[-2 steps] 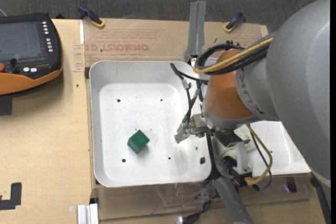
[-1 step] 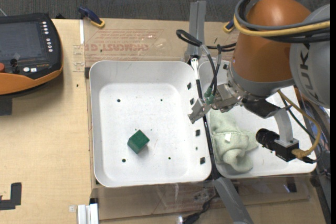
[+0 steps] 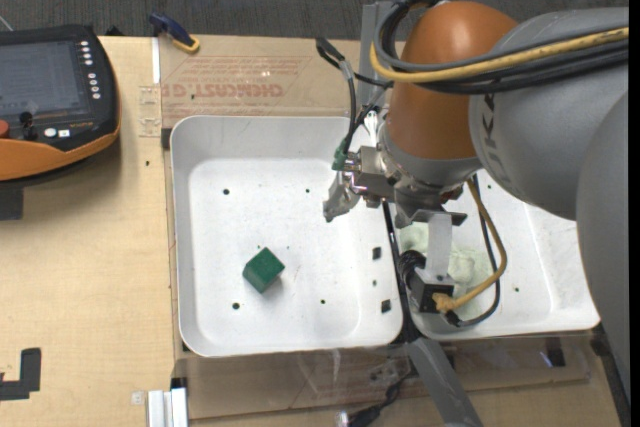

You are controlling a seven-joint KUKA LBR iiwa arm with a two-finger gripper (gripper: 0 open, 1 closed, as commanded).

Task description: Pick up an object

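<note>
A small green cube [image 3: 264, 269] lies tilted on the floor of the left bin [image 3: 190, 215], toward its front left. The arm's orange-banded wrist hangs over the wall between the two bins. My gripper [image 3: 338, 203] pokes out below the wrist's left side, over the right part of the left bin. It is well to the right of the cube and farther back. A pale green-white object [image 3: 466, 264] lies in the right bin [image 3: 545, 310], partly hidden behind the wrist.
A teach pendant [image 3: 50, 105] rests on the bench at the far left. A brown cardboard sheet [image 3: 235, 80] lies behind the bins, with a blue and yellow clamp [image 3: 175, 32] at its corner. The arm covers much of the right bin.
</note>
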